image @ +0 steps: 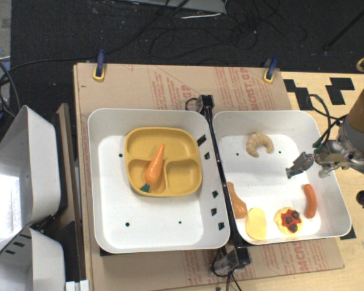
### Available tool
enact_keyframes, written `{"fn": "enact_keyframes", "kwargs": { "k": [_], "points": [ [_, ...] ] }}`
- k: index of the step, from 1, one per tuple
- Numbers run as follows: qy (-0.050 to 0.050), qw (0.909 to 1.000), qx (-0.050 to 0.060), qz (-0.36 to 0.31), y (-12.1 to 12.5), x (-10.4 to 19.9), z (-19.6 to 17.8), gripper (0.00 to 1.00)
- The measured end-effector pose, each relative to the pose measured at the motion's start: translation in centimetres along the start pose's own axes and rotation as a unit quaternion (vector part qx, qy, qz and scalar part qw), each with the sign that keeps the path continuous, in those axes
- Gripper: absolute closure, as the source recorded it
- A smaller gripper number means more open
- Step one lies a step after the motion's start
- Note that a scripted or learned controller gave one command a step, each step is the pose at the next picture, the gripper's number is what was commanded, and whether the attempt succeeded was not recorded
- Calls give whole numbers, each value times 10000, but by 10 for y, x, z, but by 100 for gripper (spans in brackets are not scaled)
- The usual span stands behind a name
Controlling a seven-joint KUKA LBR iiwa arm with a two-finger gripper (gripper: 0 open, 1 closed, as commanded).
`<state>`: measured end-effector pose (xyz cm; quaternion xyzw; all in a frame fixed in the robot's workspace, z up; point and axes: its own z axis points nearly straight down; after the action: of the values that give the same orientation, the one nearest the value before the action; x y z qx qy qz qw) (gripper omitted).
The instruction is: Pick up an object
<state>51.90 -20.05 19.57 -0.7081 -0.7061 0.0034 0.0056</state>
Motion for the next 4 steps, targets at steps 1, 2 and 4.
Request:
{"fn": "enact_keyframes", "kwargs": {
  "k": [1, 2, 4],
  "points": [
    [-15, 10000, -61, -19, 3, 0, -7, 0],
    [-11, 10000, -40, -5, 5, -7, 54, 0],
    [-18, 10000, -69, -8, 6, -7, 93, 100]
  ]
}}
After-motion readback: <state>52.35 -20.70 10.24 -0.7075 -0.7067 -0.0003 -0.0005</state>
